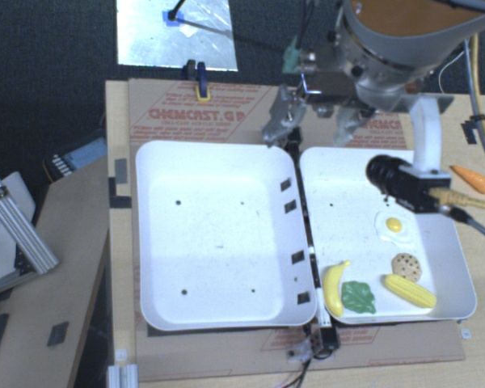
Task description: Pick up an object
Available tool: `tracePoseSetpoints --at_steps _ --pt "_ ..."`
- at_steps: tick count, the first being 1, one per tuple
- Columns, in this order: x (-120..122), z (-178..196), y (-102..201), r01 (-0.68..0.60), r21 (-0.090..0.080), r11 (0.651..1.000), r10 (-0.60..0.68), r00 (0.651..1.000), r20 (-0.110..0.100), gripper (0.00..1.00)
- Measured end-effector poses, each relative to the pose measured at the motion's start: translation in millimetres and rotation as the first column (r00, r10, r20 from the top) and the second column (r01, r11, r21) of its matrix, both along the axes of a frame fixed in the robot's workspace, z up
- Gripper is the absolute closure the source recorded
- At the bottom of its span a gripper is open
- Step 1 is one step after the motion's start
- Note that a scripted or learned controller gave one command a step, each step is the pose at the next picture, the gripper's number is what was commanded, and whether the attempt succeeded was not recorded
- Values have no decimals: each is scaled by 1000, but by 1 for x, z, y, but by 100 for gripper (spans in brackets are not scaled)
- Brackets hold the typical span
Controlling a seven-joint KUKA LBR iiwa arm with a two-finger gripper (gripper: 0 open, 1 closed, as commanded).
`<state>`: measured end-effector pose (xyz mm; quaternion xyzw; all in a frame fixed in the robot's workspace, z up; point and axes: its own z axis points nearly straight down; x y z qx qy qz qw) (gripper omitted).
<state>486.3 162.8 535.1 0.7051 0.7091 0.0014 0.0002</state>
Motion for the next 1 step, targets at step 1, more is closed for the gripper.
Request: tracePoseSetpoints --at_steps 1 --pt "0 0 12 0 0 1000 0 1000 0 0"
